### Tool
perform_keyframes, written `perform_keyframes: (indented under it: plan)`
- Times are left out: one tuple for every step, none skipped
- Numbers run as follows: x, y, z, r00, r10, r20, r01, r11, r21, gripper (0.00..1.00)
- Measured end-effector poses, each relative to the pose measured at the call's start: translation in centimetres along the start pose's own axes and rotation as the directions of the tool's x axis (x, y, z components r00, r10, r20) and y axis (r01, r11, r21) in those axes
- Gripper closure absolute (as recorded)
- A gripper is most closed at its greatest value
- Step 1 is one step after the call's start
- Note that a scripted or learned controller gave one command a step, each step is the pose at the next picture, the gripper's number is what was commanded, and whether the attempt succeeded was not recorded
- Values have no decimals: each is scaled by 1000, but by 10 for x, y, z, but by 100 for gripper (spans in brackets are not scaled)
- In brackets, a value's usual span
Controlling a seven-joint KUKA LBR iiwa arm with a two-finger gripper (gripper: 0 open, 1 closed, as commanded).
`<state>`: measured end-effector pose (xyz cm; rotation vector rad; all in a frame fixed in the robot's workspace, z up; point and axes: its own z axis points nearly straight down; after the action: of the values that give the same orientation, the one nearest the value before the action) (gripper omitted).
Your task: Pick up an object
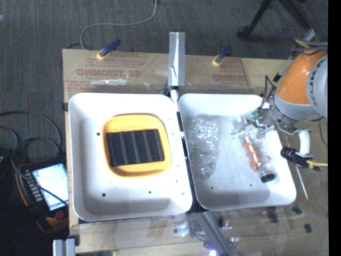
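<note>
In the right bin (pixel 240 196) lie two things: a crumpled clear plastic bottle (pixel 205 143) on the left side, and a slim clear bottle with orange contents and a dark cap (pixel 256 156) on the right side. My gripper (pixel 249 124) hangs over the bin's upper right part, just above the top end of the orange-filled bottle. The grey arm with its orange band (pixel 295 84) comes in from the right. A yellow tray-like object with a black ribbed centre (pixel 136 144) sits in the middle of the left bin (pixel 85 185).
A metal post (pixel 176 57) stands at the back between the bins. Two blue-and-yellow clamps (pixel 108 49) (pixel 221 55) hold the brown board behind them. A tablet and cables (pixel 45 185) lie on the floor at the left.
</note>
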<state>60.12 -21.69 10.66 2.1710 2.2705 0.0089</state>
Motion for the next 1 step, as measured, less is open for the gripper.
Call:
perform_keyframes:
  plan:
    - [3, -18, 10, 994, -106, 9, 106, 994, -22, 0]
